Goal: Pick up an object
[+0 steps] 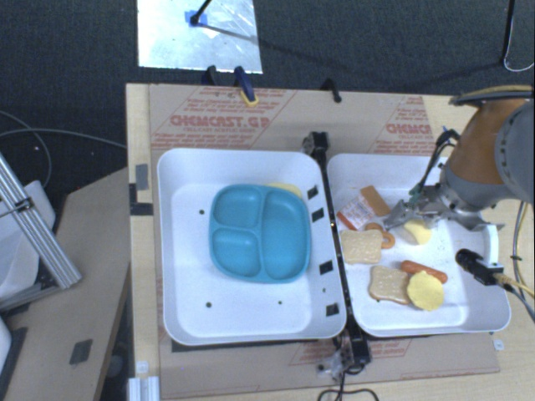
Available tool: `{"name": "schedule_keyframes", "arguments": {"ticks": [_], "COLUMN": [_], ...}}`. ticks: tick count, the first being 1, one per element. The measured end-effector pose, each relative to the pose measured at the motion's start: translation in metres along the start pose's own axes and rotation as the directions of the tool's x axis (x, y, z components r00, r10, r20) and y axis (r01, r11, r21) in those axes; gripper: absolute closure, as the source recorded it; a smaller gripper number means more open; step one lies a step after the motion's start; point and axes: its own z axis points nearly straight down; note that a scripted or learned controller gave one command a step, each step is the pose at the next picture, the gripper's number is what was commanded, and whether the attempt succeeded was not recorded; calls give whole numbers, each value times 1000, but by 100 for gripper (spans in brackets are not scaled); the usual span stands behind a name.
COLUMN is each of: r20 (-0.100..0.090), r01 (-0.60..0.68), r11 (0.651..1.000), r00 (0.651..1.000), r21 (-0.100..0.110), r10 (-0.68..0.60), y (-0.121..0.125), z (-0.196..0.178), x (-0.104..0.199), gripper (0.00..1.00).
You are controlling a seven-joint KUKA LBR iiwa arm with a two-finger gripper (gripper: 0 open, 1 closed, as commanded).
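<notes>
Hand (407, 216) low in right bin (481, 312), grip state unclear; carrot (423, 270) nearby, long axis left-right.

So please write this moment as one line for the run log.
arm: over right bin | gripper: low beside pale yellow food piece | grasp: unconfirmed | blue plate: in left bin

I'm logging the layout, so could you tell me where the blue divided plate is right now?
The blue divided plate lies in the middle of the left white bin, across the divider from the toy food in the right bin.
</notes>
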Motion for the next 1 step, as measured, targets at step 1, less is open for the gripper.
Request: {"name": "schedule_keyframes", "arguments": {"ticks": [1], "r20": [-1], "r01": [-12], "r11": [1000], "r00": [1000], "r21": [12], "r10": [12], "y": [-65], "z": [1], "x": [-41], "gripper": [0]}}
